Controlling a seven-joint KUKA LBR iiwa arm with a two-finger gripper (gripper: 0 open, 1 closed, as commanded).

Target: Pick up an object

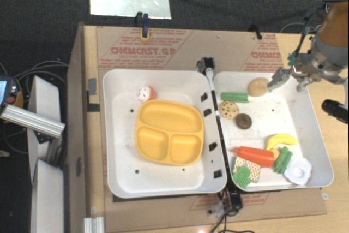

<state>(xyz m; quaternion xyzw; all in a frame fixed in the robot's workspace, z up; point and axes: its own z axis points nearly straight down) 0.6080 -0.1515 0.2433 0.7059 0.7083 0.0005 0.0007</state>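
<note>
My gripper hangs over the far right corner of the right bin, its two fingers spread open with nothing between them. Its left finger is just to the right of a tan bread roll. A green pickle, a chocolate-chip cookie and a brown round piece lie left of and below the roll. Toward the near side lie a banana, an orange carrot, a green piece and a white disc.
The left bin holds a yellow divided plate and a small pink and white piece at its far side. A black-clipped divider separates the bins. A green spiky toy sits at the right bin's near left corner.
</note>
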